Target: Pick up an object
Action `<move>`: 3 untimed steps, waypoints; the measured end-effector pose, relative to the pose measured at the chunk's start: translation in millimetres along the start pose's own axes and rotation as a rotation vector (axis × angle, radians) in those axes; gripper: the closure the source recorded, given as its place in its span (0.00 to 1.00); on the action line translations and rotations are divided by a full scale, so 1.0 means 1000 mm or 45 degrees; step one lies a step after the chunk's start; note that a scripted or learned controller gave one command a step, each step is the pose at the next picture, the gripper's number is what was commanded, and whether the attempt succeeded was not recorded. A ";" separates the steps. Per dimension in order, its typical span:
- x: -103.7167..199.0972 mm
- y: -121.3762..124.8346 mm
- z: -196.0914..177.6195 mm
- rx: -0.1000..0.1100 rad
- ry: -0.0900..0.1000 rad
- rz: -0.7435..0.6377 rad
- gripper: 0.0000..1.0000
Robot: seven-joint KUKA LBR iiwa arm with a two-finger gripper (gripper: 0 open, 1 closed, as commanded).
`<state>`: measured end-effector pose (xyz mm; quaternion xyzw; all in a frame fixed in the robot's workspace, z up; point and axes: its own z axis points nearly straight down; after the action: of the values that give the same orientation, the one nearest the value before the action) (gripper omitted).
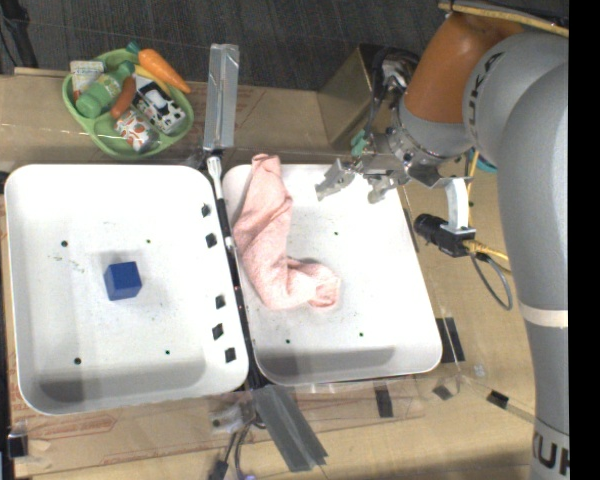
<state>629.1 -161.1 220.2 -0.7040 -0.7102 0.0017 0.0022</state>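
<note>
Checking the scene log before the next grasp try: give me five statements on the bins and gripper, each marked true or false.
1. The blue cube lies in the left bin. True.
2. The pink cloth lies in the left bin. False: it lies in the right bin.
3. The gripper holds the cloth. False: it is open, apart from the cloth.
4. A green bowl of toy food sits behind the left bin. True.
5. The cube touches the cloth. False: they lie in separate bins.

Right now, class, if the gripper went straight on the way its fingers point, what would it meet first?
The gripper, fingers spread open, points down over the far end of the right bin. It would probably meet bare white bin floor first, right of the pink cloth. Depth is unclear from one slanted view.
</note>
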 end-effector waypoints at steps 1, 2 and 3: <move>0.002 0.001 -0.010 0.003 0.001 -0.008 1.00; 0.002 0.000 -0.010 0.003 0.001 -0.009 0.00; 0.029 0.009 0.127 -0.007 0.000 -0.193 0.00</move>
<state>637.2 -132.2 92.8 -0.6481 -0.7616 -0.0002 0.0003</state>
